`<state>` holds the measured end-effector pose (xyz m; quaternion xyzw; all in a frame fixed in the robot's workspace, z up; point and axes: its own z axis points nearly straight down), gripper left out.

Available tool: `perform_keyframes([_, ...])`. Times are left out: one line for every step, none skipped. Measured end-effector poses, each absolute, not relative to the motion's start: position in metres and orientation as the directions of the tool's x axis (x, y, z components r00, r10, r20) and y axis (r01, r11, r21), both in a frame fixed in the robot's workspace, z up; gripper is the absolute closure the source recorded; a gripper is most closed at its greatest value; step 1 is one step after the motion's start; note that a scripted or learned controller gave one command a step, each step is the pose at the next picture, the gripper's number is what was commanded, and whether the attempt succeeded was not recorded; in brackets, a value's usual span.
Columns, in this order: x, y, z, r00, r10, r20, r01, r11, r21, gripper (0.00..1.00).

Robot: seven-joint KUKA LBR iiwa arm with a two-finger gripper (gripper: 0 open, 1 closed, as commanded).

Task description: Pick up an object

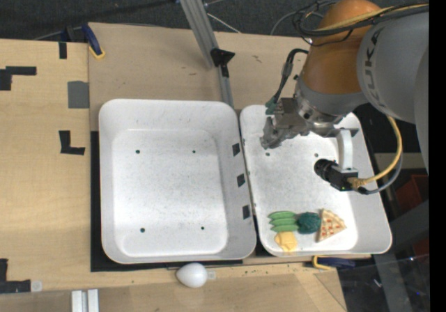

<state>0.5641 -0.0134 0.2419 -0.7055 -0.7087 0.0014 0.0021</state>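
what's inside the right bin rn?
Right bin holds a cluster along its near edge: green pea pod, dark green broccoli-like piece, yellow piece, pizza slice. The gripper hangs over the far end; the floor beneath the arm is hidden.

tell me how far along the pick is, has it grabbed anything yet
Nothing looks picked yet. The gripper sits over the far end of the right bin, away from the toys. The green pod, broccoli, yellow piece and pizza slice lie at the near end. Reaching, grasping and lifting remain.
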Motion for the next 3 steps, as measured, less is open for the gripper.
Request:
perform_keyframes([0.549, 0.045, 0.238, -0.007, 1.0, 0.002, 1.0, 0.007, -0.004, 1.0])
perform_keyframes([0.526, 0.091, 0.223, -0.006, 1.0, 0.001, 1.0, 0.006, -0.005, 1.0])
perform_keyframes([0.527, 0.089, 0.224, -0.002, 1.0, 0.0, 1.0, 0.002, -0.003, 0.0])
